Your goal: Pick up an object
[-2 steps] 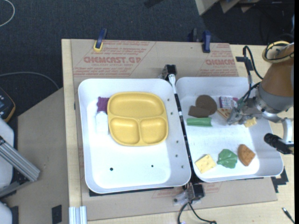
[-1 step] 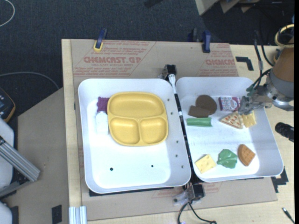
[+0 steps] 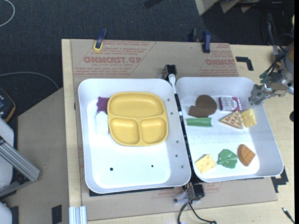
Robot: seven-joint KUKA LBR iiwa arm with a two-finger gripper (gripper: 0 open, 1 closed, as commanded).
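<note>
Apparently empty gripper [image 3: 257, 95], over right bin's [image 3: 273, 143] far rim, beside pizza slice [image 3: 232, 120]

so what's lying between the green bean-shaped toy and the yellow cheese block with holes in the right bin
In the camera view, only bare white bin floor lies between the green bean-shaped toy and the yellow holed cheese block.

Robotics lab: clamped cardboard-topped bench [image 3: 140, 55], two white bins [image 3: 88, 125], loose cables [image 3: 196, 213]
</note>
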